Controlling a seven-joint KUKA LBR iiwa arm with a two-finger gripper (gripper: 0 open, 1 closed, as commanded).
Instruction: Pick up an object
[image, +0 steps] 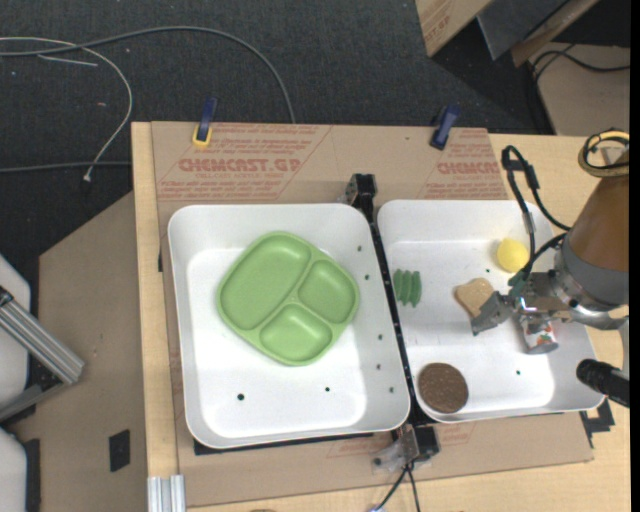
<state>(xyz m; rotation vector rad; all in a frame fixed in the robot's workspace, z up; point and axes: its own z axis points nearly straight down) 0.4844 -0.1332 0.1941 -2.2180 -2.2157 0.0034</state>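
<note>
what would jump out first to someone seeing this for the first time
The big green divided plate in the left bin grabs the eye first. Then the gripper low in the right bin, beside a tan piece, with a yellow ball behind it.

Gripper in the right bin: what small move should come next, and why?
Probably a short shift toward the tan chunk. The gripper sits right beside it with nothing visibly between its fingers, and the yellow ball and brown disc lie farther off.
</note>
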